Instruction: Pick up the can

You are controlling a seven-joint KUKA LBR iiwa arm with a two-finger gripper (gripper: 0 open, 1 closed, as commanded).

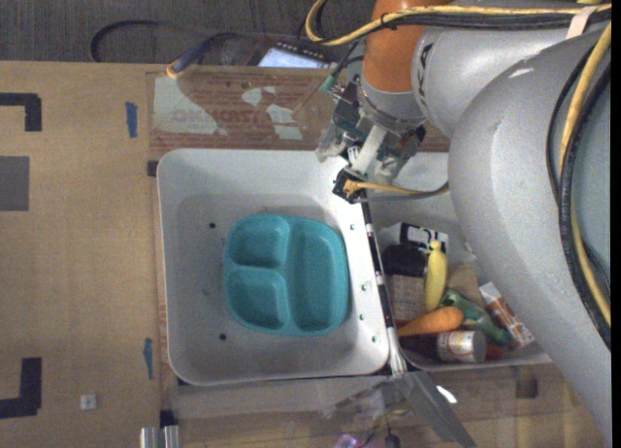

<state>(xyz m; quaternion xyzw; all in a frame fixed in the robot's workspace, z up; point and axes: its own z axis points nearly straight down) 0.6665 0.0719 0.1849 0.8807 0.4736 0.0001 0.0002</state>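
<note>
1. Looks like a robotics lab, not anybody's kitchen. A big grey industrial arm (pixel 505 116) with an orange band and yellow cables strapped along it leans over the bench.
2. The bench (pixel 78 242) is plain brown board with black corner markers and bits of blue tape stuck on it, test-rig style.
3. Two shallow white bins (pixel 184 194) sit side by side, one holding a teal divided tray (pixel 286 274), the other a jumble of toy food.
4. Loose black cables (pixel 126 39) trail over grey carpet behind.
</note>
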